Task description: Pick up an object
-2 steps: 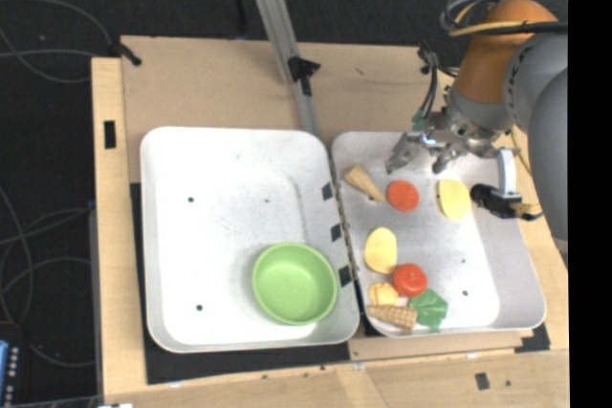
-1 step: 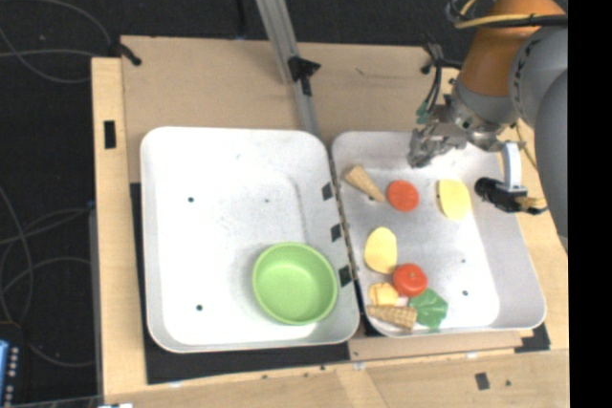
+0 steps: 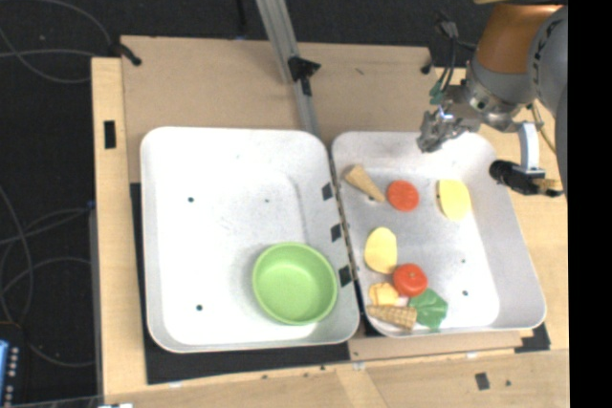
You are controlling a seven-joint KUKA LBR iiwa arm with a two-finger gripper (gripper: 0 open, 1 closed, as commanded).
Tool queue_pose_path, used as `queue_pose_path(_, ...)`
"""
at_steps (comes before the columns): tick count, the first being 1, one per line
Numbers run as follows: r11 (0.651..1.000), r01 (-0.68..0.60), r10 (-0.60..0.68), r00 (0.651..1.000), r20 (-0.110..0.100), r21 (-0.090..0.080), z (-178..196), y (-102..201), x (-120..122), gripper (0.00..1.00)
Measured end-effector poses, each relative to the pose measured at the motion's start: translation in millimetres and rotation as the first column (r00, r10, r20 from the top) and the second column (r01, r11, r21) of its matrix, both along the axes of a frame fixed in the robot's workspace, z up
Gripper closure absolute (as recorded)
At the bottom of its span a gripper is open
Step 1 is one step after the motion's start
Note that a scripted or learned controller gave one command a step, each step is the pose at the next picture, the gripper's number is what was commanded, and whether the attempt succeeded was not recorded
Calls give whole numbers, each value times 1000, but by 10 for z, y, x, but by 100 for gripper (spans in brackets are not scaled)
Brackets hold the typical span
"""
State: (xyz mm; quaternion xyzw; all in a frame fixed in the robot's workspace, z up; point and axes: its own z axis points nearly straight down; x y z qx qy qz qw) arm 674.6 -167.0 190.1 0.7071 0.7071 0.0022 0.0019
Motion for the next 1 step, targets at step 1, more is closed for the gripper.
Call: queue_pose_path(1, 1000, -3, 3, 1000, 1, -1, 450, -5, 14, 100)
